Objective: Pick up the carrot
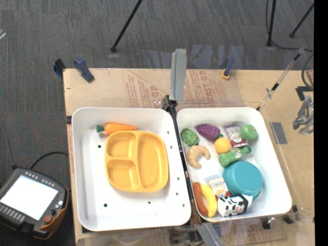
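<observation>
Far lower left of the frame, a handheld control screen sits on the carpet, cable trailing off, not part of the job. Left bin: the carrot lies flat in its upper left part, green top pointing left, orange body running right, just beside and maybe touching the top edge of the yellow divided plate, which takes up the bin's middle. Carrot is on the bin floor, not in any plate compartment; its upper side is free, so a grasp from above looks feasible, though the plate rim close below could get in a finger's way. Between the bins at the top stands a grey upright post. Right bin is crowded with toy food: green round veg, purple grapes, croissant, orange fruit, green apple, teal bowl upside-down-looking, banana, small cartons. All well apart from the carrot, so no clutter problem there. Far right edge, mid-height, a bit of grey metal that is probably the gripper hangs outside the bins, over the bench, well away from the carrot; too small and cut off to tell how far open it is, and nothing visibly in it. Task looks not started; the arm needs to cross both bins.
</observation>
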Controlling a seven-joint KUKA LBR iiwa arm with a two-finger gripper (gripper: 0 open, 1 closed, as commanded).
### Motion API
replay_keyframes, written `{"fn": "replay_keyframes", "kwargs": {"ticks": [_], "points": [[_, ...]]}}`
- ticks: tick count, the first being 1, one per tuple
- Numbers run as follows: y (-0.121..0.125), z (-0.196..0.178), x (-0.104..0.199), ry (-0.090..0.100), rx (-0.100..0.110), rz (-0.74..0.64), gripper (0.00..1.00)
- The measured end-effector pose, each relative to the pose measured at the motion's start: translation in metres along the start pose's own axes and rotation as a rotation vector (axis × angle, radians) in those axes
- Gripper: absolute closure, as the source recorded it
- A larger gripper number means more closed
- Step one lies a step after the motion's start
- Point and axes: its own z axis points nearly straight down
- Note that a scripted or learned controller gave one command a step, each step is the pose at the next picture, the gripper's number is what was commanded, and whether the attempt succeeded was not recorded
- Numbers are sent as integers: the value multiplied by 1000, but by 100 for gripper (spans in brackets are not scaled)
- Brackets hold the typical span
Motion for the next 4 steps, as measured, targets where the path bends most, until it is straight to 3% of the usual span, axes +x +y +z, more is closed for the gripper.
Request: {"fn": "replay_keyframes", "kwargs": {"ticks": [1,2,3,4], "points": [[21,116,33,8,-20,-409,100],[72,191,26,9,-23,-439,100],[129,236,-13,9,-19,-324,100],[95,262,-27,10,-17,-306,100]]}}
